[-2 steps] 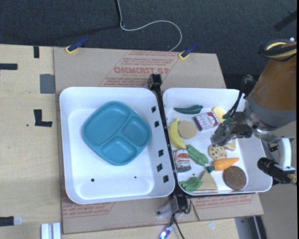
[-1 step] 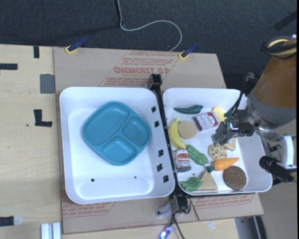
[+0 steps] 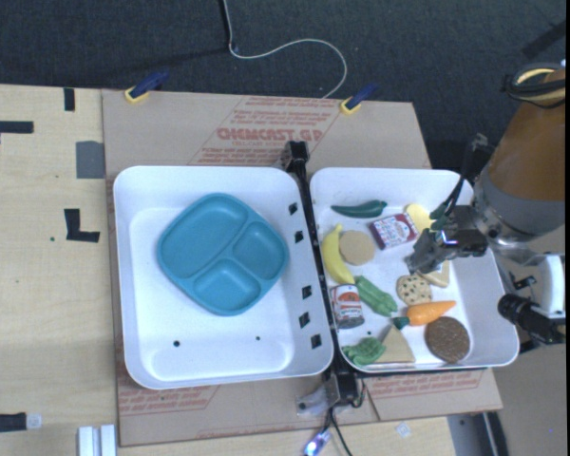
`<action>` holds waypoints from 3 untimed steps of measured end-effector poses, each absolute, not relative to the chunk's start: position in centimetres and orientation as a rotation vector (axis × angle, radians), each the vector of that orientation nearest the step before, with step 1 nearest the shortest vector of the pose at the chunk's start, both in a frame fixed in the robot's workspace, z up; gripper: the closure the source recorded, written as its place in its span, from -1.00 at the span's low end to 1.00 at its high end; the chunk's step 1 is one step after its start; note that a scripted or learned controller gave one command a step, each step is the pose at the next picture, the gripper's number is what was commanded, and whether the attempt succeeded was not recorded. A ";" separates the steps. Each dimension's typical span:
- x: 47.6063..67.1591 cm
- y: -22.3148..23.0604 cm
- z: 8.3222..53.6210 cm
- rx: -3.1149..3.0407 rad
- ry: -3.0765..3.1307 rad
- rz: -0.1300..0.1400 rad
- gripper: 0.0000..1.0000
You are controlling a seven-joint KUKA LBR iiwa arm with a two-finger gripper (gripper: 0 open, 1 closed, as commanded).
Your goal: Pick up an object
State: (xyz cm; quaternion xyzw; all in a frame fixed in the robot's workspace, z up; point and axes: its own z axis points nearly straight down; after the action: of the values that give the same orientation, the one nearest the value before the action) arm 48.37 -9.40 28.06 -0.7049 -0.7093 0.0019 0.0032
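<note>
The right bin (image 3: pixel 380 179) holds several toy foods: a green pepper (image 3: pixel 359 209), a banana (image 3: pixel 335 256), a tan round cookie (image 3: pixel 357 247), a red-and-white packet (image 3: pixel 392 230), a yellow lemon (image 3: pixel 417 217), a chip cookie (image 3: pixel 413 288), a carrot (image 3: pixel 427 313), a brown patty (image 3: pixel 447 338), a small can (image 3: pixel 348 305), a green pickle (image 3: pixel 374 294) and a sandwich wedge (image 3: pixel 395 348). My gripper (image 3: pixel 429 253) hangs low over the bin's right half, just above the chip cookie and beside the packet. Its dark body hides what lies under it.
The left bin (image 3: pixel 138 350) holds a blue divided plate (image 3: pixel 222 253). A black divider clip (image 3: pixel 295 155) sits between the bins. A white cable (image 3: pixel 285 50) loops at the back. The arm (image 3: pixel 532 169) reaches in from the right over the bin's edge.
</note>
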 end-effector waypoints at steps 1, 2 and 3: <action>48.7 -1.3 23.6 -2.207 -2.226 0.004 1.00; 48.4 -0.7 27.6 -2.219 -2.225 -0.001 1.00; 51.7 0.2 20.5 -2.216 -2.220 0.009 1.00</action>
State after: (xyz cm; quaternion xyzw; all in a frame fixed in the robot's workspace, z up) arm 51.68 0.21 20.55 -0.7064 -0.7078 0.0029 0.0024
